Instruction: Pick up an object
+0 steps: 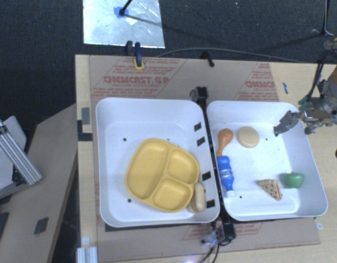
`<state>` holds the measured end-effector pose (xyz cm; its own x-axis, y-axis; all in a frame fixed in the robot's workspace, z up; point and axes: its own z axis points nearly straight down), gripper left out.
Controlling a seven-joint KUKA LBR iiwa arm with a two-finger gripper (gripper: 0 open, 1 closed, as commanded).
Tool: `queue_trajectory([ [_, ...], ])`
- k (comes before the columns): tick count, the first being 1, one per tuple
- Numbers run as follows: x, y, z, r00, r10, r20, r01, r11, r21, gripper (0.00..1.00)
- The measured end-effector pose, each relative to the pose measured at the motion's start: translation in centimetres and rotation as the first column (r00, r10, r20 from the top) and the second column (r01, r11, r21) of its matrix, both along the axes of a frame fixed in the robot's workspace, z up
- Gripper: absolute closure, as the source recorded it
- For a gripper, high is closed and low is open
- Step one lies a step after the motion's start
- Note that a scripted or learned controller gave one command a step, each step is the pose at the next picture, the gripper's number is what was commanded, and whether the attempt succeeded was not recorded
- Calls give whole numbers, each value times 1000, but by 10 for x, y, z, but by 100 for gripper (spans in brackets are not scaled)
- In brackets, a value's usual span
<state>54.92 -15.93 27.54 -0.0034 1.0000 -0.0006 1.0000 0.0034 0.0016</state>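
Nothing picked yet, as far as I can judge: my gripper (pixel 293 123) sits over the upper right corner of the right bin (pixel 310 163), up near its far rim, with nothing between the fingers. The two dark fingers look spread apart, one reaching left toward the bin interior, the other tucked nearer the wrist; I read the hand as open and empty. All of the grasp is still to do: choose a target, come down, close, lift. Right bin contents: a round tan bun-like piece (pixel 247 137) nearest the gripper, an orange drumstick-shaped toy (pixel 224 139) just left of it, a blue bottle (pixel 226 175) lying along the left wall, a tan wedge (pixel 271 188) like a pizza slice toward the front, and a green object (pixel 293 179) just beside it at the right. Left bin (pixel 119 125) holds a yellow divided tray (pixel 163 174) with a pale oblong piece (pixel 199 196) touching its front right corner. The bun looks the closest candidate.
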Motion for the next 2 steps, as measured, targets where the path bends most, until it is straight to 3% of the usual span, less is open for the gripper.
queue_trajectory([
  [2,0,4,-100,1000,-2,-4,2,1000,2,0],
])
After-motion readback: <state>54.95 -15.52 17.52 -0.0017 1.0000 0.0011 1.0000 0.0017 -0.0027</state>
